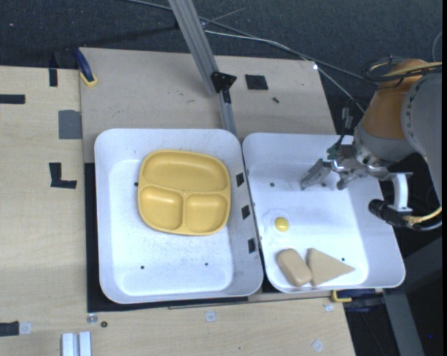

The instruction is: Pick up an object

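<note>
While the arm (401,124) reaches in from the right, we log the scene from large to small. Tabletop (30,199): pale wood, two white bins side by side. Left bin (119,273): holds a yellow divided plate (184,191), well apart from the arm. Right bin (379,265): gripper (325,178) low over its upper half, fingers spread fairly wide, nothing between them.

Candidates in the right bin, all toward its near edge: tan wedge (328,265), tan rounded block (293,267) just beside it on the left, and a small yellow ball (282,224) between those two and the gripper.

Key relation: the ball lies nearest, down and to the left of the gripper; the block and wedge sit farther down, the block's long axis running diagonally. We judge the next move calls for a shift toward the near edge before closing.
</note>
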Tool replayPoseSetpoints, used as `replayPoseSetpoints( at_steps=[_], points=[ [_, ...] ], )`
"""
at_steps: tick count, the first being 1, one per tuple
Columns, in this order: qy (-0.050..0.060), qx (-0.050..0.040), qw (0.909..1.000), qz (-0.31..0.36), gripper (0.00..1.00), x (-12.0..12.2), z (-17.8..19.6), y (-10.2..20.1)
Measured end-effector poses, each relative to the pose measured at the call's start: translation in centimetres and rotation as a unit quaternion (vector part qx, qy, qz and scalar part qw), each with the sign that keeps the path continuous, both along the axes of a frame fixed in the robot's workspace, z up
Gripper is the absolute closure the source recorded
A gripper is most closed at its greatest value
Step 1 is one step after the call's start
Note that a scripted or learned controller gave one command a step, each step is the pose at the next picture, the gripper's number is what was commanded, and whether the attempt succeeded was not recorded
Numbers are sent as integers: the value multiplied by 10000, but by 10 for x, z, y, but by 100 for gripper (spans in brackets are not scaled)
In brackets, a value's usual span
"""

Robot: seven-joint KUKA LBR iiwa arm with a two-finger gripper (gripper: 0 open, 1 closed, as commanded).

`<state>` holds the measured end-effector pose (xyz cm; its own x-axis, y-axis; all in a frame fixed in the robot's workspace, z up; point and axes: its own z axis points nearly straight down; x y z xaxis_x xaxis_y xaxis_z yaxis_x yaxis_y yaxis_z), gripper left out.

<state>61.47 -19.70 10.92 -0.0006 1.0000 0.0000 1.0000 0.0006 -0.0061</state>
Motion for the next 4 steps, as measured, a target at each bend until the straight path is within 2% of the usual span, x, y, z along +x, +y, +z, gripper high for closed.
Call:
replayPoseSetpoints(
  at_steps=[1, 3, 4],
  points=[
    [-21, -6, 10000, 8, 100, 2, 13, 0],
    [-46, -6, 10000, 5, 100, 3, 95, -4],
    [-28, 9, 10000, 24, 100, -14, 106, 50]
  ],
)
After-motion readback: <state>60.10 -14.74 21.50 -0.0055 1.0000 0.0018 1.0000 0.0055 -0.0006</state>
